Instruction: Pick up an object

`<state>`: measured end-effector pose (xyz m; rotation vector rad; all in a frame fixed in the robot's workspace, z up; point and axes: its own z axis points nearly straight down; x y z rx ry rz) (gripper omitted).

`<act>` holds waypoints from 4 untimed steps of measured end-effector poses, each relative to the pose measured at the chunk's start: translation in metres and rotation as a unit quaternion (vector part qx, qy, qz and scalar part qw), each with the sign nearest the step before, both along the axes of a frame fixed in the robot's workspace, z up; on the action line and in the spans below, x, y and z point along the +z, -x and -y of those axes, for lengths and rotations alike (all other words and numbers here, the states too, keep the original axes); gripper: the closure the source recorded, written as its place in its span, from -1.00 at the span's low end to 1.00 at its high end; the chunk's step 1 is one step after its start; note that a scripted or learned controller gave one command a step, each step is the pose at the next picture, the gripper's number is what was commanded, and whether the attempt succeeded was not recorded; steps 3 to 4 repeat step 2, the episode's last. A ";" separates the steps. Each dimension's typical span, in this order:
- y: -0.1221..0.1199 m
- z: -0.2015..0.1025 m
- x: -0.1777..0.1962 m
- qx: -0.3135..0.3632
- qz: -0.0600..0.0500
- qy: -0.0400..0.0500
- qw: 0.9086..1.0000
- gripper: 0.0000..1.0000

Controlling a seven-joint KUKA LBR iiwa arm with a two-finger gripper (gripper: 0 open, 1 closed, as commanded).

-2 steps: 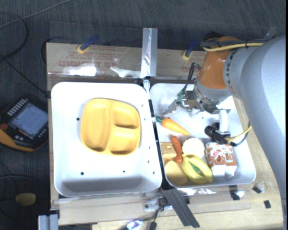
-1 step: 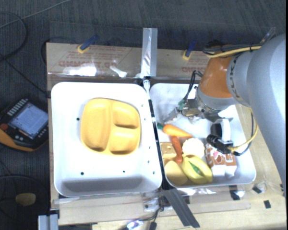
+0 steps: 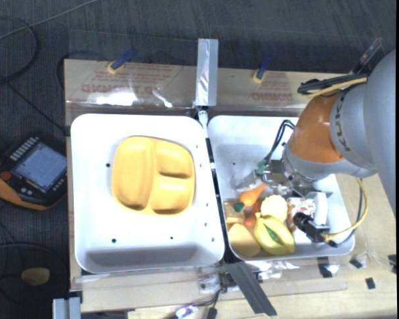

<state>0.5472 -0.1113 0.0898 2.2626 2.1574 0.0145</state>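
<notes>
The right bin (image 3: 243,141) holds a pile of toy food at its near end: an orange carrot (image 3: 252,194), a pale yellow apple-like piece (image 3: 274,209), a yellow-green mango or banana piece (image 3: 275,236), and a yellow lemon-like piece (image 3: 243,240). My gripper (image 3: 284,179) reaches down from the right, just above and behind this pile, close to the carrot and the pale piece. The wrist with its orange band (image 3: 316,138) hides the fingers.
The left bin (image 3: 93,231) holds a yellow sectioned tray (image 3: 153,174). A metal divider post (image 3: 207,72) stands between the bins at the back. A handheld pendant (image 3: 33,171) lies on the floor at left. Cables (image 3: 332,234) loop by the right bin's near corner.
</notes>
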 end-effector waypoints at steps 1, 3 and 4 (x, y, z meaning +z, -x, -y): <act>-0.001 0.000 0.007 -0.002 0.000 -0.001 1.000 1.00; -0.031 -0.045 0.090 -0.055 -0.011 -0.001 0.998 1.00; -0.031 -0.045 0.090 -0.055 -0.011 -0.001 0.998 1.00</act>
